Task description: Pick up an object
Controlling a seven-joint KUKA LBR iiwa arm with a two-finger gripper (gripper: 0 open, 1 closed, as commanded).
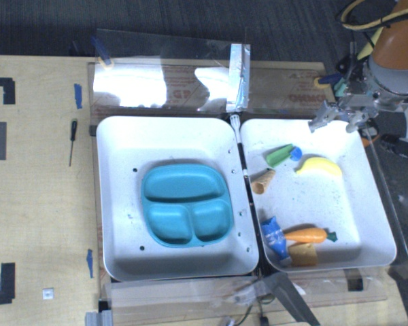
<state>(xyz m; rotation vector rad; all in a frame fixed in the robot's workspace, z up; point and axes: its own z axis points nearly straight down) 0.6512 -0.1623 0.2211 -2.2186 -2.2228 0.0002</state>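
Pincer (340, 119) hovers over the right bin's (377, 202) far corner; whether spread or pressed together, cannot tell. Banana (319, 166) lies just below, likely the nearest pick; carrot (304, 236) rests against the near wall.

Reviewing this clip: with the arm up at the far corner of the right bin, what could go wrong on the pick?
The carrot lies against the blue wrapper and a brown item, so a grasp there may catch two things. The banana is curved and may slip. The gripper hangs near the bin's rim and might clip it descending.
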